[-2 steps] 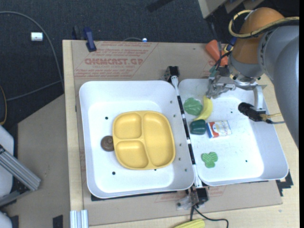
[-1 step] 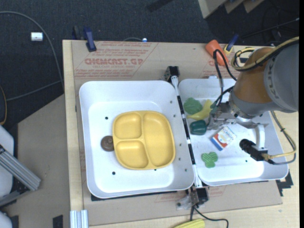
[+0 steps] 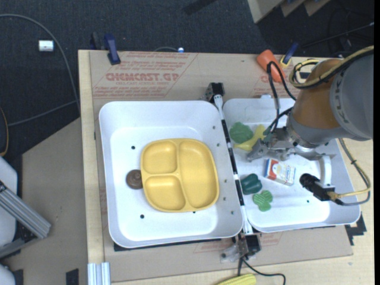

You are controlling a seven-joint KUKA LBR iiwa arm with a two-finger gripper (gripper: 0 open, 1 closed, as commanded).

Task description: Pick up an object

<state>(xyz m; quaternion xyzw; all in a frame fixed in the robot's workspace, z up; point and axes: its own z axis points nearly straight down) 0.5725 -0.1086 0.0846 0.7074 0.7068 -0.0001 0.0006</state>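
Reaching in from the right of the camera view, the grey arm [image 3: 350, 94] with its orange band [image 3: 314, 103] hung low over the right bin [image 3: 297, 218]. Its gripper [image 3: 267, 146] sat among the objects at the bin's upper left, but the wrist covered the tips, so whether the pincer was spread, pressed together or pinching anything could not be told.

Just left of the gripper lay a light green object [image 3: 240, 131], and a yellow piece [image 3: 256, 139] rested against it, between it and the gripper; contact with the metal parts looked likely but was not clear. Below the wrist lay a small white box [image 3: 280, 172] with red and blue print, flat on the bin floor. Nearer the front, a dark green object [image 3: 249, 183] sat close to the bin's left wall, with a paler green, lumpy object [image 3: 263, 199] just beside it.

The left bin [image 3: 119, 218] held a yellow divided plate [image 3: 178, 175] with three compartments, lying flat near the middle. A brown round object [image 3: 134, 179] touched the plate's left edge, partly tucked beneath it.

Both bins stood side by side on a cardboard sheet [image 3: 142, 76] printed with red lettering.
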